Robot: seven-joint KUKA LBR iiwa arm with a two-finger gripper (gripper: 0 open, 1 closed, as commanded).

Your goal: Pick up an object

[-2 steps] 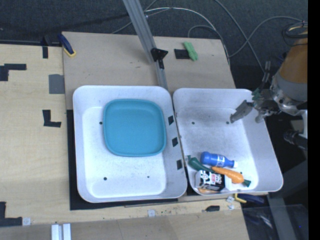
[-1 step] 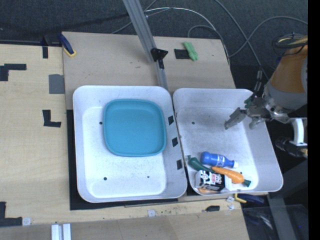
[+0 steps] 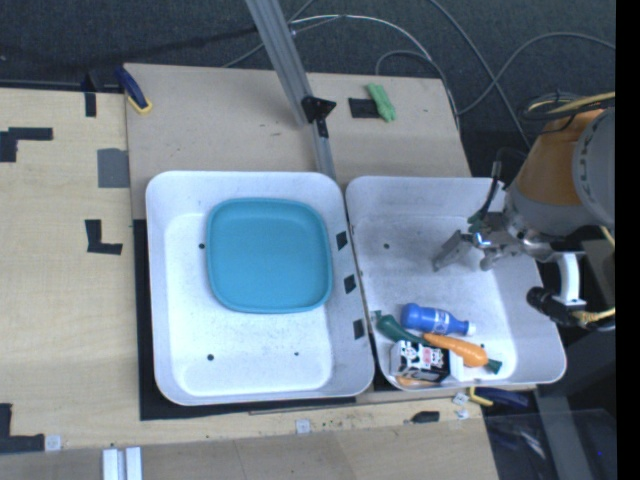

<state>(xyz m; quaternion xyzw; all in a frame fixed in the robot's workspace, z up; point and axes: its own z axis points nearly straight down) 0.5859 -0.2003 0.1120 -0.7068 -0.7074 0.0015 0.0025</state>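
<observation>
In the right bin (image 3: 400, 218), near its front edge, lies a small pile: a blue bottle (image 3: 435, 319), an orange carrot-shaped toy (image 3: 458, 348) with a green tip, and a small black-and-white item (image 3: 418, 358). My gripper (image 3: 468, 255) hovers over the bin's right middle, above and behind the pile. Its fingers (image 3: 446, 256) are spread open with nothing between them. The grey arm with its orange band (image 3: 550, 168) comes in from the right.
The left bin (image 3: 180, 298) holds a square teal plate (image 3: 268, 254). A grey pole (image 3: 290, 58) slants down to the bins' back edge. A green marker (image 3: 381, 102) and a blue-yellow clamp (image 3: 133, 90) lie on the board behind.
</observation>
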